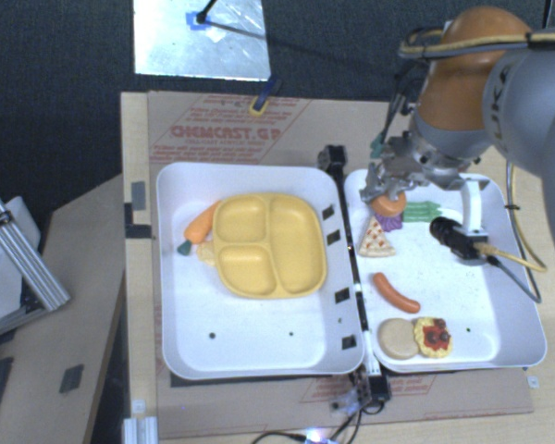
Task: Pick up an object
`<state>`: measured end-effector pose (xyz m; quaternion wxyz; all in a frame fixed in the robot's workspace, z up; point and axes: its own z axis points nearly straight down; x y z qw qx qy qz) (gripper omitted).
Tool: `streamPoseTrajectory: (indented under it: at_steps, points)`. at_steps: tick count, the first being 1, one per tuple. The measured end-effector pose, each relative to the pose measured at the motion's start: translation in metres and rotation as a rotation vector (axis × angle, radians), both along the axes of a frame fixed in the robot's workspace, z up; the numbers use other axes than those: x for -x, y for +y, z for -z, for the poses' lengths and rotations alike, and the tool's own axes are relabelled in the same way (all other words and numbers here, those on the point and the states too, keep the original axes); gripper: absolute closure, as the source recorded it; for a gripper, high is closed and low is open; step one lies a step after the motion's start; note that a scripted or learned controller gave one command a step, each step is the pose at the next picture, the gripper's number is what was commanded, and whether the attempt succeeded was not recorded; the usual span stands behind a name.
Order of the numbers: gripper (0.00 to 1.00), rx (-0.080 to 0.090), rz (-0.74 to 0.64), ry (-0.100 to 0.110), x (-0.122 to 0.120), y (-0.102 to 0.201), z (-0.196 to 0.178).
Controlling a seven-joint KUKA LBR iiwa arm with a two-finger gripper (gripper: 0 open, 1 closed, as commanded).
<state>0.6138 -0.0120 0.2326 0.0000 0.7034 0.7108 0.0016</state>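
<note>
Gripper (pixel 386 192) low over orange toy food (pixel 389 203) in right bin (pixel 518 336); hold unclear; likely light, rigid, best pinched across middle.

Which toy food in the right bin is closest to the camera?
The spaghetti piece, red sauce on yellow, beside the round tan cookie at the bin's near edge; the hot dog lies farther back.

Two white bins (pixel 259 363) sit side by side on a tan worktop (pixel 83 239) printed with reddish lettering. In the left one lies a pale yellow divided plate (pixel 264 245), an orange carrot (pixel 200 223) with a green tip beside it. The right bin carries a red sausage (pixel 395 292), a beige round cookie (pixel 397 339), a yellow piece topped with red (pixel 434 337), and a pizza slice (pixel 376 238), cream dotted with red. The arm (pixel 499 81) is grey with an orange band.
</note>
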Motion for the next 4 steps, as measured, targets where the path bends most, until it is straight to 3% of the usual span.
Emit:
streamPoseTrajectory:
  at_steps: [1,2,3,4]
  points:
    - [1.00,0.000,0.002,0.003,0.014,0.051,0.019]
    - [1.00,0.002,0.005,0.000,0.007,0.048,0.017]
    - [1.00,0.001,0.004,0.000,0.014,0.051,-0.002]
    - [1.00,0.002,0.007,0.000,0.003,0.047,0.003]
